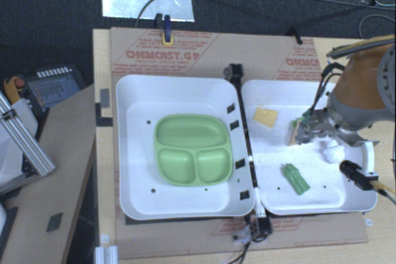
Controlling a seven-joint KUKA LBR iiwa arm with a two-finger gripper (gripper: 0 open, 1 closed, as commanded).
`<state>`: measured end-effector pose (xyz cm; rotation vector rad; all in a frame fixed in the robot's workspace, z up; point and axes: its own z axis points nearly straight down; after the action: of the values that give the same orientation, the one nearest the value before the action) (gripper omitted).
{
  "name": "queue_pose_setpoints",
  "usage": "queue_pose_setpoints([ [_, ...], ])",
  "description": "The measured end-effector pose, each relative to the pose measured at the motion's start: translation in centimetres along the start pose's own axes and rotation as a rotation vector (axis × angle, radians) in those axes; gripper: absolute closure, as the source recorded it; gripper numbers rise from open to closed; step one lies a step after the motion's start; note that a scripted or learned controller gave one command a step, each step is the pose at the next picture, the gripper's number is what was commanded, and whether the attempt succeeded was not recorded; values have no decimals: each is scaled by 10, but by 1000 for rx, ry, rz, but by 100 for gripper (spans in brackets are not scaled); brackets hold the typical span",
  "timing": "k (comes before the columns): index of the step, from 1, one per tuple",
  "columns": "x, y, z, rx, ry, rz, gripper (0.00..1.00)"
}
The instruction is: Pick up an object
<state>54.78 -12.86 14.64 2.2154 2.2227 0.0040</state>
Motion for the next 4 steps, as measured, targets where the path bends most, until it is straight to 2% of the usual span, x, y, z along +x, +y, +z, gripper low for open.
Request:
queue_pose_setpoints([
  [2,7,-3,-101,-3,-1,-1,100],
  [3,66,-4,-105,2,2,-7,100],
  [4,117,2,-90,4,2,-5,100],
])
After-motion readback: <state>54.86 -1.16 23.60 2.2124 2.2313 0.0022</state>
